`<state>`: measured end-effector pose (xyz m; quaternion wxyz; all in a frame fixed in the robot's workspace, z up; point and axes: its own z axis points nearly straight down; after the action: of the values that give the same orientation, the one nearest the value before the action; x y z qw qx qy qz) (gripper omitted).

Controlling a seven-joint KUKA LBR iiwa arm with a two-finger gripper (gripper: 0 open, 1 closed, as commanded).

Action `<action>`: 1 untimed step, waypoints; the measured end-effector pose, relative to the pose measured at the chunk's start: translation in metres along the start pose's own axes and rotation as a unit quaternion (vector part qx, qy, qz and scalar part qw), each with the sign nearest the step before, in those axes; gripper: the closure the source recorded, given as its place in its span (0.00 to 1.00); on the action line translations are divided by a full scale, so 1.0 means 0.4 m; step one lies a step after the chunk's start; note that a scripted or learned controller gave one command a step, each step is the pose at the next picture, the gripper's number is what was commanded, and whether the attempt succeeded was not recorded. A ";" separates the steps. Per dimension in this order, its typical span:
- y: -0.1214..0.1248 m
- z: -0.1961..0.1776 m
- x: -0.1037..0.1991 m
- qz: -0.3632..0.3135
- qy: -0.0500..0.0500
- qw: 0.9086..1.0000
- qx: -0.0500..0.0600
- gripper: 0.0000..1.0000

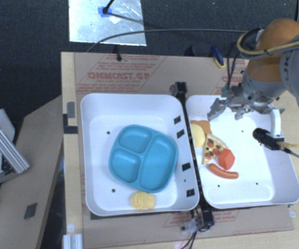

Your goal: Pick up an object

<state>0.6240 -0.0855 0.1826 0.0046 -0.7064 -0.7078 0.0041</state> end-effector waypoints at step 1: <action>0.007 -0.021 0.001 -0.001 0.000 1.000 -0.007 0.00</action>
<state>0.6271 -0.0852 0.1908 -0.0007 -0.7057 -0.7085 -0.0006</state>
